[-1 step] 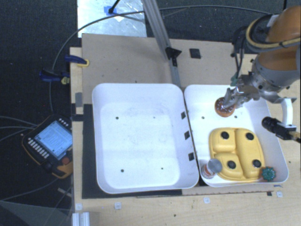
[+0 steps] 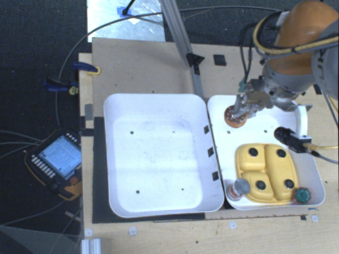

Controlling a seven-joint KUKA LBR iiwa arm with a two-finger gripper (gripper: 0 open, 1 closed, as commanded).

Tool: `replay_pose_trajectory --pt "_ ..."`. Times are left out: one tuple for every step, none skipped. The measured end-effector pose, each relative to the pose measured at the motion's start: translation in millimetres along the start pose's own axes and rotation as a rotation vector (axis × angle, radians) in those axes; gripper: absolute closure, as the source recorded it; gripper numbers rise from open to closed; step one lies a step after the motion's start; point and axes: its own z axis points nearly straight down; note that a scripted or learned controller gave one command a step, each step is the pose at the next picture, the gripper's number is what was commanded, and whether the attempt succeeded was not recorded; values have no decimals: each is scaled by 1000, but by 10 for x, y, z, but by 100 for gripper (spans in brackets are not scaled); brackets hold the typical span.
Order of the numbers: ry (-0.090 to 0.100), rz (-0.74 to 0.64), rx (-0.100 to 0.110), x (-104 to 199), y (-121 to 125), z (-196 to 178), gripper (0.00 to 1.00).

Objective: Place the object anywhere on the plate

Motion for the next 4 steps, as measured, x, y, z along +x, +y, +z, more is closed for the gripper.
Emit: replay_pose_trajectory --pt "0 0 0 558 50 0 100" --pt "0 1 1 1054 168 221 100" --pt "0 0 0 1595 189 222 100" --pt "0 1 1 2063 337 361 100"
